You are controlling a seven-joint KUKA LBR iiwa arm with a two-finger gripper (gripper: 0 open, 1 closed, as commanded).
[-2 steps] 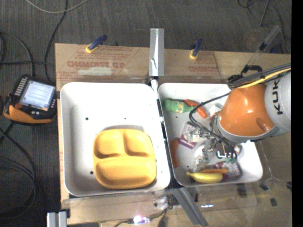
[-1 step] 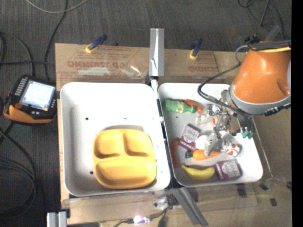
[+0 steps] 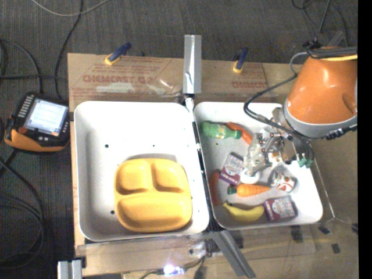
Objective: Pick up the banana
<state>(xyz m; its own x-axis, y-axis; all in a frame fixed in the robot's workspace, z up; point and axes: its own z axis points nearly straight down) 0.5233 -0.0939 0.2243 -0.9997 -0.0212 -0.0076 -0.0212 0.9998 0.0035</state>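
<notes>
The banana (image 3: 244, 212) lies against the near wall of the right bin (image 3: 317, 211), hemmed by the carrot (image 3: 253, 190) just behind it and a purple pouch (image 3: 280, 207) touching its right end; only its top is clear. The left bin (image 3: 93, 132) has open floor around the yellow tray (image 3: 153, 195).

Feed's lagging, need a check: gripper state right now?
Gripper: cannot be told from this view; it is above the right bin, with the banana lying apart near the front wall.

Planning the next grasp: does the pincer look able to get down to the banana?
Probably yes. The banana lies uncovered at the right bin's near edge, though a carrot lies close beside it.
</notes>
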